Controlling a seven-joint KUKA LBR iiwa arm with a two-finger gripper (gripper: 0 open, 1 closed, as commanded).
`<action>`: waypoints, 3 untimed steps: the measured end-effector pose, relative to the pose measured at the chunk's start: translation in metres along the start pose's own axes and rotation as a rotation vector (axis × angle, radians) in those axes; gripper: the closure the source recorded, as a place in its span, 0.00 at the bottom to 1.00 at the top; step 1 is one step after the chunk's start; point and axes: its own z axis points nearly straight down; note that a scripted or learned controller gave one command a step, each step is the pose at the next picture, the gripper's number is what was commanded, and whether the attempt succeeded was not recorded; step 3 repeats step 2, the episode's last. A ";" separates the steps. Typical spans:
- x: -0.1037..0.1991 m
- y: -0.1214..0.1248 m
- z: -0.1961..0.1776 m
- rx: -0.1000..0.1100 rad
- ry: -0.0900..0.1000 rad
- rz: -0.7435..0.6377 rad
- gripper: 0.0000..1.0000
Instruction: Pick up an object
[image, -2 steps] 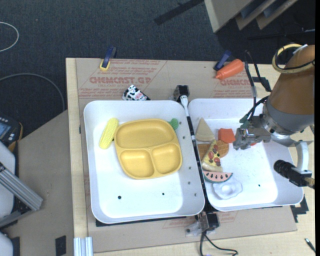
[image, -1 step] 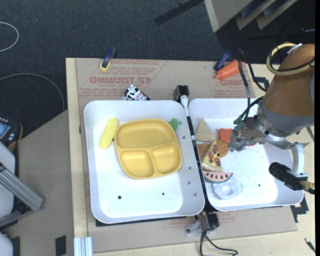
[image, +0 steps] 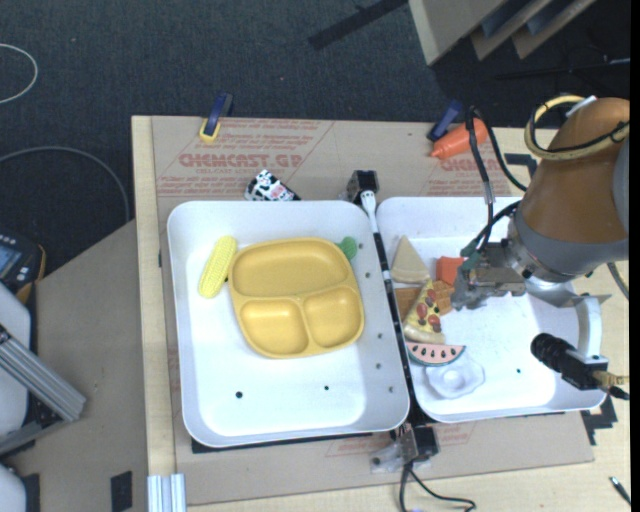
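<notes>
Dark carpet surrounds a bench topped with brown cardboard (image: 300, 150), and on it I see two shallow white bins side by side. From my seat the left bin (image: 200, 350) carries a yellow divided tray (image: 296, 295) with three compartments, sitting a little toward the far side of the bin; a yellow toy corn cob (image: 216, 266) lies just beside the tray's left edge, and a small green piece (image: 348, 246) peeks out at the tray's far right corner. The right bin (image: 520, 385) holds the cluster of toy foods: a tan wedge like a sandwich slice (image: 408, 262) near its far left corner, a pizza slice (image: 427, 310) just near of that, a watermelon slice (image: 436, 352) nearer still, and a clear, pale round piece (image: 455, 378) touching the watermelon's near side. A small red-orange block (image: 449, 269) sits right of the sandwich slice. The arm's grey and orange bulk (image: 580, 190) reaches in from the right over this bin, and the gripper (image: 470, 290) hangs over the right edge of the pizza slice, close to the red-orange block. I cannot tell how its fingers stand, nor whether anything is between them. On the cardboard beyond the bins lie a black-and-white patterned object (image: 268, 187), a clamp with a yellow tip (image: 212, 122) and an orange clamp (image: 455, 140). A black clip (image: 362, 184) sits where the two bins meet on the far side.
</notes>
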 end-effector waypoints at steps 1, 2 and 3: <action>-0.007 0.004 0.016 0.001 -0.001 0.002 1.00; -0.016 0.002 0.004 -0.006 -0.002 0.002 1.00; -0.016 0.002 0.004 -0.006 -0.002 0.002 1.00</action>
